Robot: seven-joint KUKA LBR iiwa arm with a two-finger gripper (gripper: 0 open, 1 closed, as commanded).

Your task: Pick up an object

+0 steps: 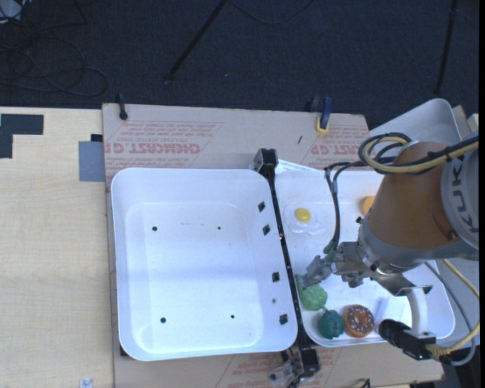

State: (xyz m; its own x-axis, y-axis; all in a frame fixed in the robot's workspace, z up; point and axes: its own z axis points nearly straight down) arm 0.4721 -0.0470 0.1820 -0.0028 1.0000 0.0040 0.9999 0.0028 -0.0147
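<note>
In the right bin (446, 323), the gripper (314, 273) hangs directly above a light green ball (314, 297), almost touching it; nothing sits between its fingers; how far they are spread cannot be told. A dark teal ball (331, 324) and a sprinkled doughnut (358, 320) lie nearer the bin's front edge, and a fried-egg toy (302, 216) lies towards its far end.

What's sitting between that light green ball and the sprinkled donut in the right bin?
In the camera view, a darker teal ball lies between the green ball and the donut.

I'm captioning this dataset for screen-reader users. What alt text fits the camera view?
From the right, a grey and orange robot arm lowers its end effector into the right white bin, just above a green ball. A teal ball, doughnut and fried egg lie nearby.
</note>
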